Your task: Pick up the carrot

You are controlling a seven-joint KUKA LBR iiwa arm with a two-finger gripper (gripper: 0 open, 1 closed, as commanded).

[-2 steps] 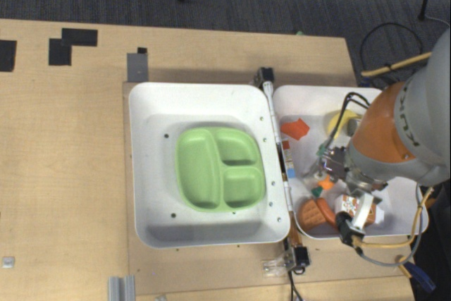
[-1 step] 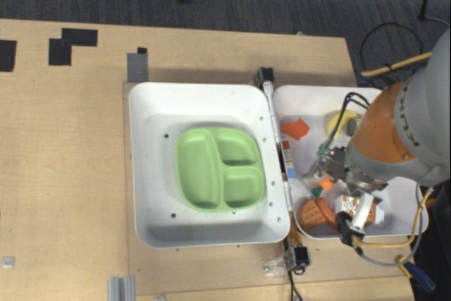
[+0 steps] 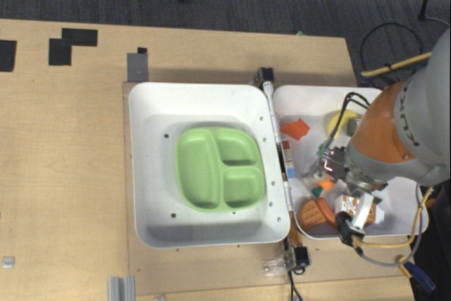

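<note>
The carrot (image 3: 323, 187), small, orange with what may be a green tip, lies in the right bin (image 3: 402, 218), just beneath the tool (image 3: 337, 176), whose grip I cannot tell.

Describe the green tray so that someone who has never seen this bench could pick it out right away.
Two shallow white bins sit side by side on the wooden bench; look in the left bin. The green tray lies flat near its middle, a rounded plate split into one long compartment and two smaller ones. It is the single pale green thing there, while the small orange items lie in the right bin.
</note>
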